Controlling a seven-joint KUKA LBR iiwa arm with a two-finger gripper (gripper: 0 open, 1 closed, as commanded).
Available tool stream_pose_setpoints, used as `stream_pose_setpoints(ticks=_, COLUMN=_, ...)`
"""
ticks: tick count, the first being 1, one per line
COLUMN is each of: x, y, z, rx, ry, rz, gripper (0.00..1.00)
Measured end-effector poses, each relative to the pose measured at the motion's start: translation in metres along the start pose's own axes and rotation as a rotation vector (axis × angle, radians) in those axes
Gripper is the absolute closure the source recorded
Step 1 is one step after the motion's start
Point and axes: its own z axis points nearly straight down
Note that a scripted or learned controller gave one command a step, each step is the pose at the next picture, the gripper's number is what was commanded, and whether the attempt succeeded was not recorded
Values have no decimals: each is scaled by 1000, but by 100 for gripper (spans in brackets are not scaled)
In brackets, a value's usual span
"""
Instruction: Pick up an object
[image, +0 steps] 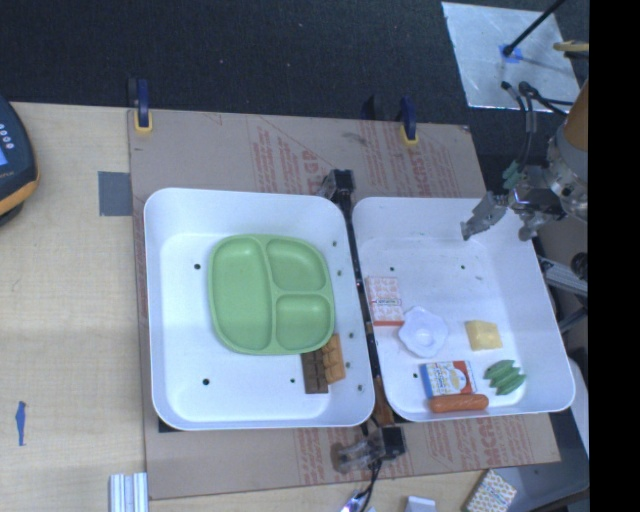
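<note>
My gripper (503, 222) hangs over the far right part of the right bin (440, 235), open, with nothing between its fingers. Nearer the front of that bin lie a pink and white packet (384, 300), a white cup (423, 332), a yellow block (483, 335), a green pea pod (505, 376), a small blue and orange box (445, 378) and a red sausage (459, 404). All of them sit well in front of the gripper and apart from it.
The left bin (170, 310) holds a green divided plate (270, 293) and a brown wafer bar (323, 365) by its front right corner. Blue clamps (407, 118) pin the cardboard at the back. A yellow device (14, 160) sits far left.
</note>
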Motion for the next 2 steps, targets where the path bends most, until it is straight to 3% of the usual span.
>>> stream_pose_setpoints(ticks=1, x=-36, y=-20, z=87, rx=8, ry=0, rz=3, gripper=0)
stream_pose_setpoints(ticks=2, x=-38, y=-79, z=166, rx=12, ry=4, rz=2, gripper=0)
